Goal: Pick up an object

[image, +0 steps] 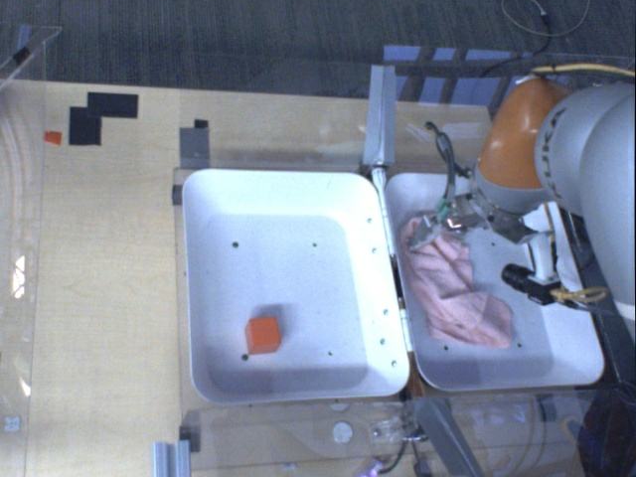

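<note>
The pink cloth (455, 291) lies crumpled in the right bin (556, 371), its long axis running from upper left to lower right; the gripper (444, 221) sits at the cloth's upper end (finger state cannot be told); an orange block (263, 335) rests apart in the left bin (288, 217), lower left of centre
</note>
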Available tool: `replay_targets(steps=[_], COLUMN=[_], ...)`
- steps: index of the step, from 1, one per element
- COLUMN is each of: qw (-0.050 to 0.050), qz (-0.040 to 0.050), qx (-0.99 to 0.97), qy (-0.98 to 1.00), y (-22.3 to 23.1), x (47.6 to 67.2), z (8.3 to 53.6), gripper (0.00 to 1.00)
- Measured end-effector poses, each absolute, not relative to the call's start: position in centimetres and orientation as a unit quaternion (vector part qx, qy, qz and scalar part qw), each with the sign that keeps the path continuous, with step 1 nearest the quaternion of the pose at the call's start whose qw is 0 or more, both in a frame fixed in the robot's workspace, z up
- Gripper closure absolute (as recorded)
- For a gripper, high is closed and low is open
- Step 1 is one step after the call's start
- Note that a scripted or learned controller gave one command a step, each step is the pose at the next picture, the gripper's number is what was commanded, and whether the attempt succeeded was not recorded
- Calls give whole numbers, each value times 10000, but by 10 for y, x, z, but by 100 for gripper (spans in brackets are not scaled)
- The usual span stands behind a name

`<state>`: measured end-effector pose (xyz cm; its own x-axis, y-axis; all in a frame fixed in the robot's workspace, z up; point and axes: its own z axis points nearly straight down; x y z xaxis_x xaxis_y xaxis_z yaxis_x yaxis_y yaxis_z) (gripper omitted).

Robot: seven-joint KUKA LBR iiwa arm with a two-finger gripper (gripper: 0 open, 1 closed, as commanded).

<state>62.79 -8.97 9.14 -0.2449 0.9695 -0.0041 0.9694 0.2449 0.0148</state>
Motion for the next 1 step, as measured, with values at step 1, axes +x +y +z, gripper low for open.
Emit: replay_targets(steps=[1], qw=[58], qz=[43], qx=[6089], qy=[7932], y=[-87], x=[636], z=[91], gripper=[0])
